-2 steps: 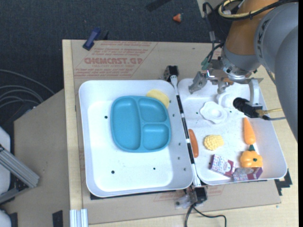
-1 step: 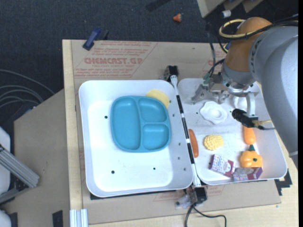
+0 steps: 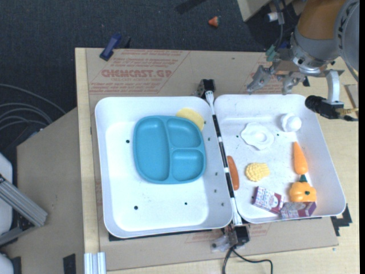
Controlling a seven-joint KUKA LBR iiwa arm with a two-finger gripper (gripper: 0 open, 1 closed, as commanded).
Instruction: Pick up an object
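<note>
The right bin [image 3: 328, 153] holds several toy foods: a white fried egg [image 3: 256, 136], a white cap-like piece [image 3: 291, 122], an orange carrot [image 3: 299, 157], a yellow corn piece [image 3: 257, 171], a red sausage [image 3: 233, 172] along the left wall, an orange fruit [image 3: 301, 192] and a purple-and-white packet [image 3: 267, 198]. My gripper [image 3: 274, 82] hangs over the bench just behind that bin's back rim. It is open, with nothing between its fingers [image 3: 255, 80], and sits well apart from every object.
The left bin [image 3: 111, 170] holds a blue divided plate [image 3: 169, 149] with a yellow piece [image 3: 191, 117] at its back right corner. A second purple packet [image 3: 297, 210] lies at the right bin's front edge. A black clamp [image 3: 206, 87] sits between the bins' back corners.
</note>
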